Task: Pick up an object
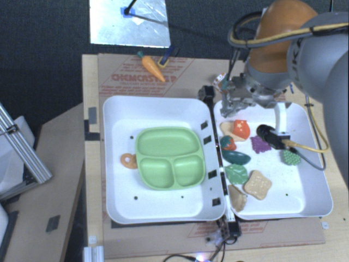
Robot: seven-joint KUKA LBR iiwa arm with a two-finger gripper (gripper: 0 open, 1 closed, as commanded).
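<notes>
Red toy (240,129), maybe a plastic tomato, lies in the right bin (305,190) near its far left corner, just beside my tool (231,108). Likely light, stiff and slick; I'd pinch across its middle. Whether my tool is clenched I cannot tell.

The arm (322,53) ran off the view's top & right edges, and together w/ the gripper (233,109) it hid the far rim of the right bin (311,195), so whatever lay under them couldn't be made out. A small red-and-white bit (221,81) just beyond that bin was too small to ID. The orange-red item (240,129) & the tan piece (237,197) near the divider were too blurry to name, while the silver sheet (130,15) was cut by the top edge and the metal rails (22,152) by the left.
</notes>
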